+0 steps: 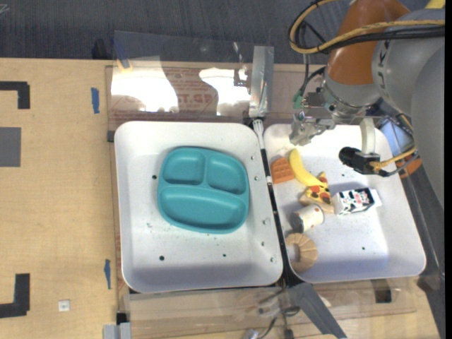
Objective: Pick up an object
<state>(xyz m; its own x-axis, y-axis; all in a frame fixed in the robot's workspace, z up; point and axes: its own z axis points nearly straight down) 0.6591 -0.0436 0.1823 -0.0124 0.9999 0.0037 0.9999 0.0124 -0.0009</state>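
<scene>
Camera view: banana lies in the right bin, at about 10 o'clock, beside an orange block. Jaws hang just above its upper tip; apart or together, cannot tell. Nothing lifted; pick not yet made. Teal tray sits in the left bin.

Pale wood bench — blue tape marks; dark grey carpet floor behind.

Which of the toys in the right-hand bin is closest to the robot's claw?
The yellow banana. Its upper tip lies just under the end effector, while the other items sit lower in the right bin.
</scene>
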